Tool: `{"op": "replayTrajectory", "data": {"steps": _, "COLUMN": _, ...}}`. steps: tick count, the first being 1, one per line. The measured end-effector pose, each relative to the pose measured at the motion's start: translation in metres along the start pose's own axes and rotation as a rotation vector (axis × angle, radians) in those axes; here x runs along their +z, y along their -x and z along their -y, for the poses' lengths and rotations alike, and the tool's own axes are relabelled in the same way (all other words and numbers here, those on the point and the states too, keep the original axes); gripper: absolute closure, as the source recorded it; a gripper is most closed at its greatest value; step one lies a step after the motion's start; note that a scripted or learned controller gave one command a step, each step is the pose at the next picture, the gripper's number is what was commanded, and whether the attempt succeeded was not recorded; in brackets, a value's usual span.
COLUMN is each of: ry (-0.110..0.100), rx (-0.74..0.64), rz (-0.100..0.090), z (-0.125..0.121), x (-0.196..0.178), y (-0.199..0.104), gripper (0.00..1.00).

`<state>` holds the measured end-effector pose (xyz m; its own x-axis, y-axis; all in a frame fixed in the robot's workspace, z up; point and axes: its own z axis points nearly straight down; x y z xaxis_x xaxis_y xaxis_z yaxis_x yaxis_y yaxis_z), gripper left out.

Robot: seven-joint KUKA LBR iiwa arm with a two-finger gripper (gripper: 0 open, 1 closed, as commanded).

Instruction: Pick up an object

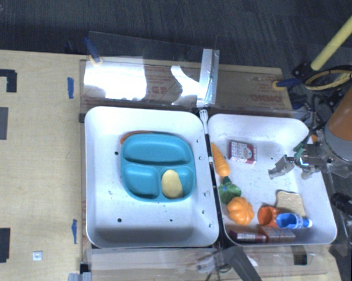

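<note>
While the arm reaches in over the right bin (329, 222), nothing appears lifted, so I judge the pick not yet made and the whole grasp left to do. The jaws (287, 164) hang above the bin's upper right part, over bare white floor, with no object seen between them; whether they stand wide or narrow I cannot tell, since they are small and pale against the bin.

The candidates lie below and to the left of them: a slice of toast (291, 202) nearest, then a blue bottle (291, 220), an orange cup (266, 215), a small pumpkin (240, 210), a green vegetable (227, 190), a carrot (220, 161) along the divider, a red-and-white packet (242, 151) and a dark bar (254, 233) at the near wall. In the left bin (99, 163) a blue tray (155, 156) holds a yellow lemon (172, 183).

The arm enters from the right edge, its orange band (344, 118) above the wrist, the wrist (324, 158) turned so the tool points leftward and down into the bin.
</note>
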<state>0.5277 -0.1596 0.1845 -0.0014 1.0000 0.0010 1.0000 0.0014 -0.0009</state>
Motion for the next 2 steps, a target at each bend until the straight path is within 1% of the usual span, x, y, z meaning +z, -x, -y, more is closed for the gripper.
{"op": "replayTrajectory", "data": {"steps": 1, "ry": 0.01, "rx": -0.069, "rz": 0.002, "z": -0.029, "x": -0.118, "y": -0.027, "gripper": 0.0}}
{"op": "replayTrajectory", "data": {"steps": 2, "ry": -0.008, "rx": -0.117, "rz": -0.001, "z": -0.096, "x": 0.013, "y": -0.052, "gripper": 0.0}}
